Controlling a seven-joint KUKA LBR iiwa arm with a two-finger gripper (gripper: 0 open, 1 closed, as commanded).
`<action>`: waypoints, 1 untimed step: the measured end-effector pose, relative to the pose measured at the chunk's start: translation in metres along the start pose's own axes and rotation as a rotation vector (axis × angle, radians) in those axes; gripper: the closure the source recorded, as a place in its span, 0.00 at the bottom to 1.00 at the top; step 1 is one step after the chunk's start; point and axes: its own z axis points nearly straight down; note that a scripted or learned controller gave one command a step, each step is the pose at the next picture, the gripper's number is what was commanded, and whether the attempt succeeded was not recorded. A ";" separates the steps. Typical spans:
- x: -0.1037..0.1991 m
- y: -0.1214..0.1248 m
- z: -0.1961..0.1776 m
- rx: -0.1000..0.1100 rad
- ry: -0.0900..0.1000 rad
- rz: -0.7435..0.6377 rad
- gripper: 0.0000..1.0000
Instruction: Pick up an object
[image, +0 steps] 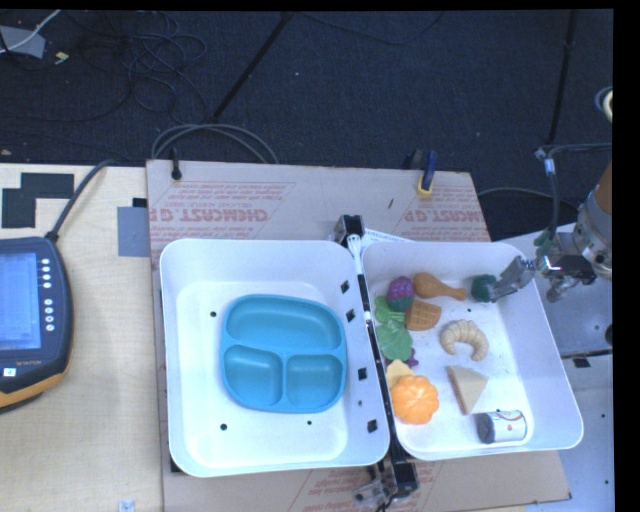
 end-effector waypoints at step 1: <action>-0.001 0.000 -0.010 0.001 0.001 -0.001 1.00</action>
